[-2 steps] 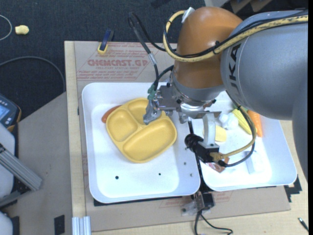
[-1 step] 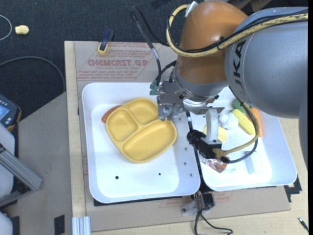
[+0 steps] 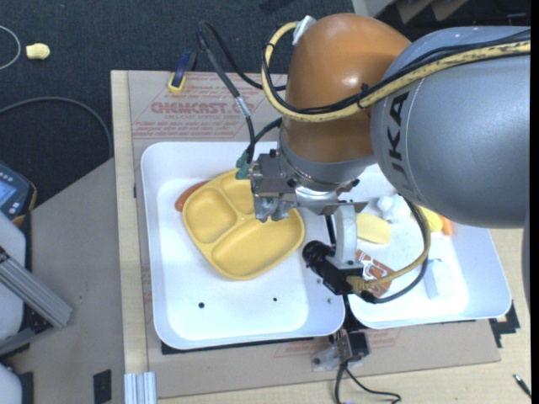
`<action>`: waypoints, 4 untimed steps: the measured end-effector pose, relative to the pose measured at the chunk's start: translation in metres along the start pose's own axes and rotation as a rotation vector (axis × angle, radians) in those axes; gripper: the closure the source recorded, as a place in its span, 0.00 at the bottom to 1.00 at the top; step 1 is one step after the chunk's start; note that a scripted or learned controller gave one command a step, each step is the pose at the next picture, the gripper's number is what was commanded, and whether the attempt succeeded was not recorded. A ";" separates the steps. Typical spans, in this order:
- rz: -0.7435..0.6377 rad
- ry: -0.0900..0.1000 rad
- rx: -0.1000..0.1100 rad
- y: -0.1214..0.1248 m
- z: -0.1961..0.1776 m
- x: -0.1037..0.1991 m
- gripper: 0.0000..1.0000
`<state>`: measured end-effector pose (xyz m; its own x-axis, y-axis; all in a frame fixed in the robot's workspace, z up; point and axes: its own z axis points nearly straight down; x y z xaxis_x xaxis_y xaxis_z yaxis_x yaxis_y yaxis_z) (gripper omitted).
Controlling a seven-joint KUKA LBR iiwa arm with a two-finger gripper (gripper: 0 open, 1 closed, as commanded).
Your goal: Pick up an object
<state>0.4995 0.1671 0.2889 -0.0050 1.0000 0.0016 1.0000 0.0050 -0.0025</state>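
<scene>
Clearly, a yellow plastic tray with divided compartments (image 3: 238, 230) is seen lying in the left white bin (image 3: 168, 297), toward that bin's far right part, tilted so that its long side runs diagonally. An orange-red item (image 3: 183, 199) is partly hidden under the tray's far left edge. The grey two-finger gripper (image 3: 268, 210) is placed over the tray's far right corner, and its metal block is seen just above the tray's rim; whether contact is made cannot be told. Whether anything is gripped cannot be judged either, since the wrist hides that part.

The grey arm with its orange band (image 3: 341, 66) is spread across the right white bin (image 3: 472, 310), and much of that bin is covered by it. Near that bin's left edge a pale yellow wedge (image 3: 373, 230), a small white piece (image 3: 386, 203) and a brown and orange packet (image 3: 376, 278) are seen. A yellow object (image 3: 432, 220) is glimpsed beside the arm.

Both bins are carried on a printed brown cardboard sheet (image 3: 194, 99), and a blue and yellow clip (image 3: 180, 71) is fixed at its far edge. Dark carpet (image 3: 84, 23) is laid beyond, with a small yellow scrap (image 3: 36, 51) on it.
</scene>
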 end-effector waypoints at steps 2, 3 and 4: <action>0.007 -0.001 -0.007 -0.020 0.038 -0.083 1.00; 0.003 0.003 -0.024 -0.021 -0.256 -0.085 1.00; 0.005 -0.003 0.007 -0.022 -0.174 -0.074 1.00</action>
